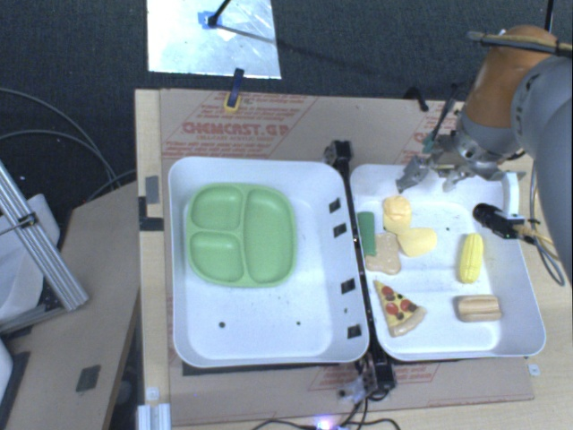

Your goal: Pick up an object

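Pincer (434,174) at the far edge of the right shallow white bin (519,330), below the grey arm with its orange band (501,79); two grey fingers spread apart in a wide V, nothing between them, tips just above the bin floor. Toy food scattered across that bin: pale yellow rounded lump (397,213) nearest the pincer, just in front of its left finger but apart from it; yellow wedge-shaped piece (417,240) touching the lump's near side; beige flat cookie-like piece (386,256) beside the wedge; green stick (366,232) along the bin's left wall. Yellow corn cob (470,258) upright on the right side, tan bread-roll cylinder (477,307) just below it, pizza slice with red dots (398,307) toward the near left corner. Left shallow white bin (206,339) with a light green three-compartment plastic plate (242,235) lying flat. Brown cardboard sheet (269,128) under both bins on the table.
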Controlling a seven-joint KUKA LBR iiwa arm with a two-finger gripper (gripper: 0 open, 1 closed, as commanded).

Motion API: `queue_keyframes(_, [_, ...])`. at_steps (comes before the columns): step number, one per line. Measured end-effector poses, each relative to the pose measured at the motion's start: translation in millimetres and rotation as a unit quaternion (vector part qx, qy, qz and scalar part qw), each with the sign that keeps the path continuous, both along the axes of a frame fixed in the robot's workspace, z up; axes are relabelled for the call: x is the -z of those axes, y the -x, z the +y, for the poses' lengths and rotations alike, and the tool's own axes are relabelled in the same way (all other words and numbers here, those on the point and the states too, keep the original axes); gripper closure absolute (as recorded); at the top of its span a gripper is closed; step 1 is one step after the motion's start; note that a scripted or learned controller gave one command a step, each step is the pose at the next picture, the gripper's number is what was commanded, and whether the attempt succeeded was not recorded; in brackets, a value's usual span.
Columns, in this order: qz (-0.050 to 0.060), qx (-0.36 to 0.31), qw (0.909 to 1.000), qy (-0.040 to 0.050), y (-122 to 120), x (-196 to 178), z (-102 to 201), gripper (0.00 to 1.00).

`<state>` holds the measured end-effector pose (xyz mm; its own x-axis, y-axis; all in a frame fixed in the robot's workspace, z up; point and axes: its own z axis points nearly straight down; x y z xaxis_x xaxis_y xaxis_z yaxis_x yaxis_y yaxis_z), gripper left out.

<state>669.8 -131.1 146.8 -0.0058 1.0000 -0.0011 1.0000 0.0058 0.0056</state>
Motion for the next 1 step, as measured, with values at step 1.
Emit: queue_keyframes(1, [0.004,0.0,1.0,-0.0007,8.1,65.9,3.6,0.0])
